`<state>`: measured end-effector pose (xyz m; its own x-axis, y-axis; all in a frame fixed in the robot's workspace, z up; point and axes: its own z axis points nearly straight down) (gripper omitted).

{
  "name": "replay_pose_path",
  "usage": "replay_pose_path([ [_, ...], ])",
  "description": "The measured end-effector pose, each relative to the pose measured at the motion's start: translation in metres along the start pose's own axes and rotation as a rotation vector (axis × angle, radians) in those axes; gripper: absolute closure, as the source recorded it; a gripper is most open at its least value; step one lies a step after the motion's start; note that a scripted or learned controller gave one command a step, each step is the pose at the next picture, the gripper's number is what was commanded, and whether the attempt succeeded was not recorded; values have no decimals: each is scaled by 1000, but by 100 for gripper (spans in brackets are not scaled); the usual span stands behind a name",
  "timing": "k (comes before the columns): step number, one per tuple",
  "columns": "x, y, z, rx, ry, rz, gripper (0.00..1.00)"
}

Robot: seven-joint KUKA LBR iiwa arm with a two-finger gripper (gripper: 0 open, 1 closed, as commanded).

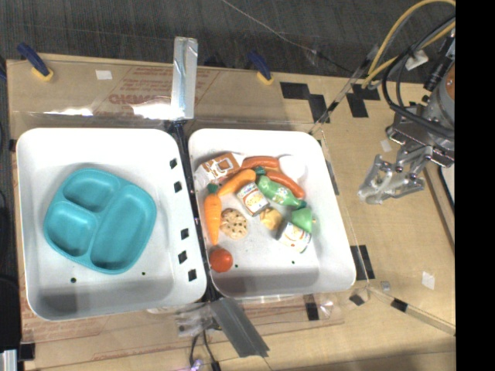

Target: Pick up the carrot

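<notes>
Claw: gripper [384, 185] hangs over the bare bench [402, 246], off the right bin's right edge, well apart from the food; its pale metal fingers point down and to the left, spread a little, with nothing between them
Carrot: carrot [212, 218] is a long orange cone with a small green top, lying along the left wall of the right bin [334, 261], green end toward the far edge, tip toward the near edge
Carrot's neighbours: a red tomato [220, 260] sits just beside its tip, near the bin's near left corner; a round cookie [233, 224] lies just beside it on the right
Arm: grey wrist [421, 134] comes in from the right edge, over the bench's far right part, trailing yellow and black cables [398, 29]
Other food: orange sausages [263, 163], green pieces [282, 192] and small printed packets [253, 199] are heaped in the right bin's far half
Left bin: left bin [31, 284] holds a teal divided tray [99, 219] with three compartments, near the bin's middle
</notes>
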<state>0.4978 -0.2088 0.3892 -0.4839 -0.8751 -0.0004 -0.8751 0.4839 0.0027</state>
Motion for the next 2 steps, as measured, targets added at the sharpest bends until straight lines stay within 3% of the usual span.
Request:
replay_pose_path([
  [1,11,18,-96,11,2,-180,100],
  [2,8,15,36,-5,-1,-417,100],
])
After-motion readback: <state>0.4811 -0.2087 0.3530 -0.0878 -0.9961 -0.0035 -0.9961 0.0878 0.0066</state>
